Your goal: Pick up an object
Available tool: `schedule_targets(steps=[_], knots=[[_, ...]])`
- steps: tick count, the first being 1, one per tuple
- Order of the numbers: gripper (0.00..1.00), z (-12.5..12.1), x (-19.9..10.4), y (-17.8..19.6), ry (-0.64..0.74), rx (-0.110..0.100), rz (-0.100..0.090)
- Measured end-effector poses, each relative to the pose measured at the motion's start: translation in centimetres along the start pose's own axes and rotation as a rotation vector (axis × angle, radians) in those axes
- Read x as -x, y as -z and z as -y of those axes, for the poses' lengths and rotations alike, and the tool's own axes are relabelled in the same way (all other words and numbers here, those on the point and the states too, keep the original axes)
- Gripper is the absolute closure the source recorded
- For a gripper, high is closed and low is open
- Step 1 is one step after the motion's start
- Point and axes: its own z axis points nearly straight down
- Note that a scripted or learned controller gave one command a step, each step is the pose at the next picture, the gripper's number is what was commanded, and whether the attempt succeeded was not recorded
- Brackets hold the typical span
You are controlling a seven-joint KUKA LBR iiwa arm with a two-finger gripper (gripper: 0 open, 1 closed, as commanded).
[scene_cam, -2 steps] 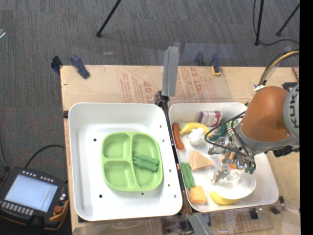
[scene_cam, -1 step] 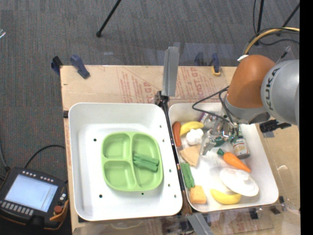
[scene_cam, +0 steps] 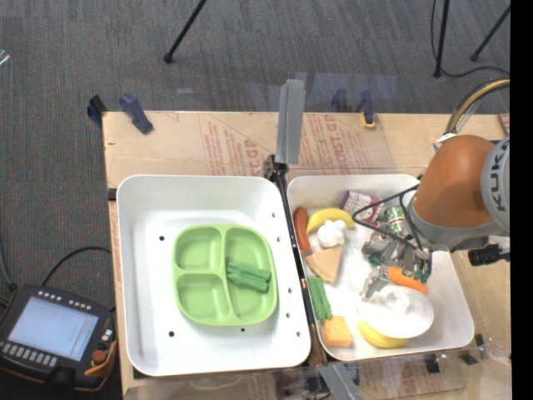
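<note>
My bench point(scene_cam: 208, 144) was a bare wooden board with red printed lettering. Beyond its far edge lay grey carpet point(scene_cam: 100, 40), where thin black stand legs point(scene_cam: 190, 23) stood. Off its near left corner sat a control pendant point(scene_cam: 57, 333) with a pale screen.
</note>
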Motion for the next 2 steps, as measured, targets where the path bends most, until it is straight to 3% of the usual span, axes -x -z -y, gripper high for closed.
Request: schedule_targets(steps=[1, 2], knots=[[1.0, -0.18, 0.08, 0.98, 0.003, 0.002, 0.001], [0.0, -0.2, 0.04, 0.91, 0.004, 0.001, 0.0]])
